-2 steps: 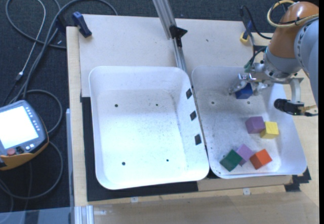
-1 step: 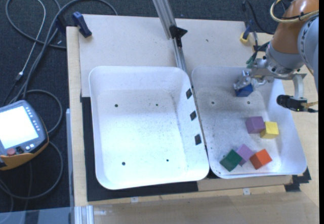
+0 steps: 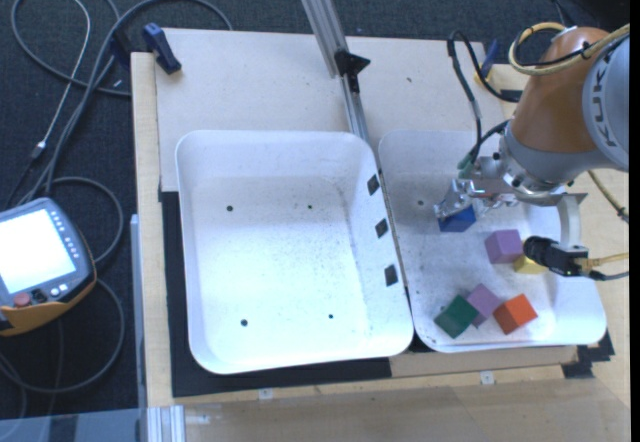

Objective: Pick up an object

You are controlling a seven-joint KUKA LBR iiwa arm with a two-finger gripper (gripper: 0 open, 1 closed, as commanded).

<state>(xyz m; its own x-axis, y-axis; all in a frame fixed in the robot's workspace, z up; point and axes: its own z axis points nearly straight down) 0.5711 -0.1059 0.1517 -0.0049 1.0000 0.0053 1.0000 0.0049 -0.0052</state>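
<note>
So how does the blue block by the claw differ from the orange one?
The blue block sits right at the gripper, mid-bin; the orange block lies apart from it, near the right bin's front edge. The blue one stands alone, while the orange one is beside a purple block. Both look like small cubes.

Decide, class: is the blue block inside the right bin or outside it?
Inside. The blue block sits over the right bin floor, within its rim, directly at the gripper tip. Whether it rests on the floor or is lifted, I cannot tell.
</note>
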